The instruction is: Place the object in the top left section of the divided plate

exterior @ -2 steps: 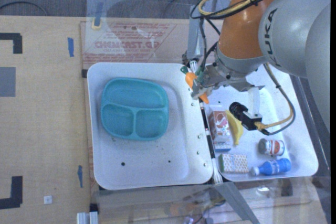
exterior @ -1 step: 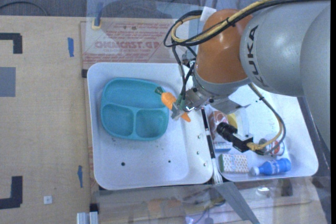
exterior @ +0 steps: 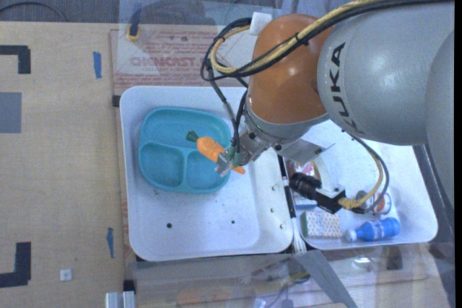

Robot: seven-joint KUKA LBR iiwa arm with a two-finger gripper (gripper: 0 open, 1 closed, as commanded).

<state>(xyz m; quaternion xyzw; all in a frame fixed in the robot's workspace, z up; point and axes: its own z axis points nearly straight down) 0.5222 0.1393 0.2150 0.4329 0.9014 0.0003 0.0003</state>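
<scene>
Orange toy carrot (exterior: 210, 148) with green top, over teal divided plate (exterior: 162, 155), jaws (exterior: 229, 164) state unclear

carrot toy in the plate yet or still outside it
Partly in, it seems: the carrot toy lies over the blue divided plate's right rim, at the claw. Cannot tell whether it rests there or which section it is over.

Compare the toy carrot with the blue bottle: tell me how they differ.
The toy carrot is orange with a green top; the blue bottle is blue with a white cap. The carrot sits over the teal divided plate in the left bin, right at the gripper; the bottle lies on its side in the right bin, away from the gripper. Both are small and elongated.
</scene>
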